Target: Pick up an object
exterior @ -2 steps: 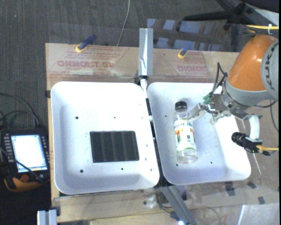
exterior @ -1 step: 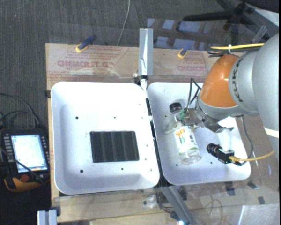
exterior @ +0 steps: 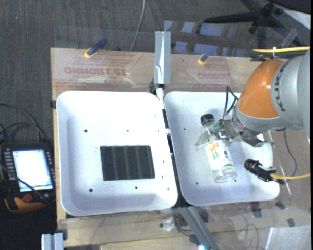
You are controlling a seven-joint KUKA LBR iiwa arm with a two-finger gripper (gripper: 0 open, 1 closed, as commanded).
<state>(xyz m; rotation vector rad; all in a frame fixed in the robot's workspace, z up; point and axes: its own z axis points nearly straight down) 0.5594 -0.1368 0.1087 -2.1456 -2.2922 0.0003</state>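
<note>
Clear bottle lies in right bin; gripper just above it.

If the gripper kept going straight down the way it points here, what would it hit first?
Most likely the clear plastic bottle lying in the right bin. The gripper hangs over the bottle's cap end, pointing down into the bin. Depth is hard to judge from this slanted view, so it may land just beside the cap on the bin floor.

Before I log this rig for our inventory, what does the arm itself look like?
The arm is bulky and rounded, with grey casings and a glossy orange band above the wrist; part of some dark lettering shows on the grey. A thin black cable loops by the wrist, and a yellow cable runs past the top. The claw is too small to describe.
</note>
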